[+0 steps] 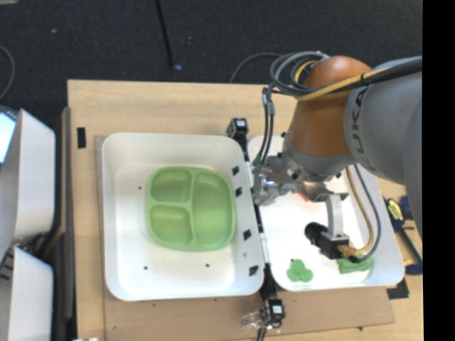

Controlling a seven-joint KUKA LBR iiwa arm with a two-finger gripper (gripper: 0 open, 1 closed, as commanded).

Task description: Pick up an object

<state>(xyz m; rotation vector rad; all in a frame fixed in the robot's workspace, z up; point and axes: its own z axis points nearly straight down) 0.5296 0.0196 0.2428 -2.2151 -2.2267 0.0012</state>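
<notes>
Low in the right-hand shallow white bin [387, 274], close to its near wall: a small green lobed plastic piece [299, 271], clover-like, lying flat, too round to give a long axis. Just to its right and apart from it, a second small green plastic piece [353, 265], longer than wide, with its long axis running roughly across the view and one end tucked under robot hardware.

Further up the same bin, well apart from both pieces: the end effector [272, 182], hanging close beside the wall shared with the neighbouring bin. Largely hidden beneath the grey arm [387, 119] and its orange band [323, 112]. Apart, together or clamped on anything: cannot tell from this angle.

Across the dividing wall, flat in the middle of the left-hand shallow white bin [128, 275]: a pale green rounded-square plastic plate [192, 208] with three compartments. Turned slightly off square to the bin walls. Longest compartment on the side nearer the divider, running from far to near; two smaller ones on the side away from the arm.

Under both bins, a pale wooden surface [85, 105].
</notes>
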